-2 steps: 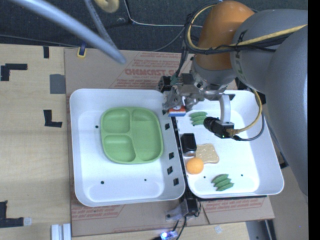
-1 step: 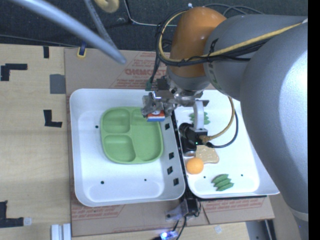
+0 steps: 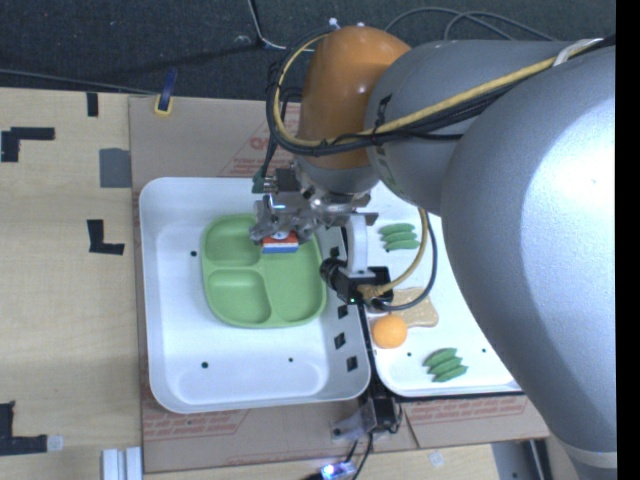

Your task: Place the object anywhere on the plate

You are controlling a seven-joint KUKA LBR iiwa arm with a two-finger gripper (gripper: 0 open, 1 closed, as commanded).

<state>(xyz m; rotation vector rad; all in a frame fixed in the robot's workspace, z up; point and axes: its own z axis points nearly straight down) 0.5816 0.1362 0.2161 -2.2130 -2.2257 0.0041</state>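
Over green plate (image 3: 262, 280), claw (image 3: 281, 230) grasps small red-white-blue block (image 3: 281, 245). Placing step underway; next: lower, release onto plate.

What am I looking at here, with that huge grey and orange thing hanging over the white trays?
That big grey shape with the orange band is a robot arm, reaching in from the right. The single camera sits above the bench and looks down at a slant, so the arm looms large. At its tip is a gripper, whose jaws hang over a green plate with compartments. The plate lies in the left white bin. A small red, white and blue object sits right under the jaws at the plate's upper right; whether it is gripped I cannot tell. The right bin holds two green pea pods, an orange ball and a tan piece.
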